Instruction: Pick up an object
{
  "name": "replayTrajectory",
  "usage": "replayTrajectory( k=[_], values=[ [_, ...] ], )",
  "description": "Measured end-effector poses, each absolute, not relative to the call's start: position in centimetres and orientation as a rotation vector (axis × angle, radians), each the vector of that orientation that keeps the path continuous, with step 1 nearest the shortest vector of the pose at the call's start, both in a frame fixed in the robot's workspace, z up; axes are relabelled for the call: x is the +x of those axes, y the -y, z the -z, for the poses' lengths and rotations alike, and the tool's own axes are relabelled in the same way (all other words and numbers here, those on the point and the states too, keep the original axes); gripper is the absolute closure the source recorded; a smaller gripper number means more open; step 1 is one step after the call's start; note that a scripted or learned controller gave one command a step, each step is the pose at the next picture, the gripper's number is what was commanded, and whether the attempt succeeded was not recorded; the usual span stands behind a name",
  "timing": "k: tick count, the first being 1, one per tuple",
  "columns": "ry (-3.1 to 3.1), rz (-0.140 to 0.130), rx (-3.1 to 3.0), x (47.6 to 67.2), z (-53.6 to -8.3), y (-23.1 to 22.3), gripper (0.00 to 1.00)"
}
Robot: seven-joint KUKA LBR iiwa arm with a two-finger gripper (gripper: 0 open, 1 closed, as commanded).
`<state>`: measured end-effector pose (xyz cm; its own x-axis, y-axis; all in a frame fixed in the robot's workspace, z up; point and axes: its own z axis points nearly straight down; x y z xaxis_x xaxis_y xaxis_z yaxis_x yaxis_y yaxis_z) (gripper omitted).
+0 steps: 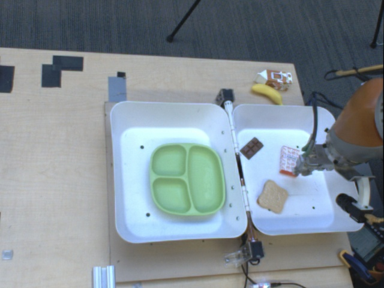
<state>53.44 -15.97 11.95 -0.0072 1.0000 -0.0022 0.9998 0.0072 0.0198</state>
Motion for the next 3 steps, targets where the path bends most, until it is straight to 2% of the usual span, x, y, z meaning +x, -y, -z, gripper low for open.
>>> replayTrajectory(
  k=[1,2,3],
  values=[
    [-2.219,-0.019,2.203,53.4,-11.9,16.0,0.00],
    [-2.217,-0.012,2.210,49.1,-8.8,10.7,0.00],
    [-2.216,-0.020,2.205,49.3,-10.0,10.6,1.00]
  ],
)
